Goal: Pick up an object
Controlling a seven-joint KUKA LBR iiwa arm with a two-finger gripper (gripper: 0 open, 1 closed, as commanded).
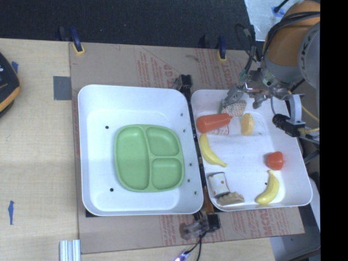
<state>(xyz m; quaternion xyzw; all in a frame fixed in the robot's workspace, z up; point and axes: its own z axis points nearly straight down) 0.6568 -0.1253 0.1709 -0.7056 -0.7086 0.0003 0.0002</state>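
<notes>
Carrot (212, 122) lies in right bin (293, 197), far-left corner, tip toward a yellow chunk (247, 124). Bins sit on cardboard over a wood bench (32, 162); dark floor behind. Left bin (92, 105) holds a green tray (148, 157). Gripper (237, 98) hangs just above-right of carrot, nothing visibly between its fingers; jaw gap: cannot tell.

Count: 2 white bins, left bin (92, 145) and right bin (296, 173); 1 green divided plate (148, 157) in the left. Right bin has 2 bananas (209, 151) (268, 189), 1 carrot (213, 122), 1 red pepper-like piece (274, 160), 1 pale yellow chunk (247, 124), 1 small box-like item (219, 184), 1 brownish piece (230, 199). 1 checkered item (235, 109) at the back, type unclear.
</notes>
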